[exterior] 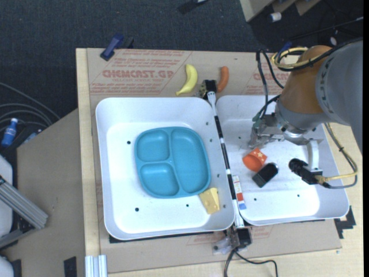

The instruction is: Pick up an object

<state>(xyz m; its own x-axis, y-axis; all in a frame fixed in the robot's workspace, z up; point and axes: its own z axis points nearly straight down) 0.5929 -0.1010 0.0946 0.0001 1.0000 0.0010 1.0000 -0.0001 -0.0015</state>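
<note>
Dark carpet surrounds a pale wooden bench (86, 154) bearing two shallow white bins. On the right bin's (323, 203) floor lie a small orange rounded object (252, 160) and, touching it, a black blocky piece (264, 175); the two-finger gripper (260, 136) hangs just above the orange one. Whether it is open or closed I cannot tell, as the wrist blocks it. That object looks light and smooth, perhaps slippery; gripping across its middle seems best. The left bin (109, 172) holds a blue divided plastic tray (172, 161) and a yellow wedge (210, 200).
</note>
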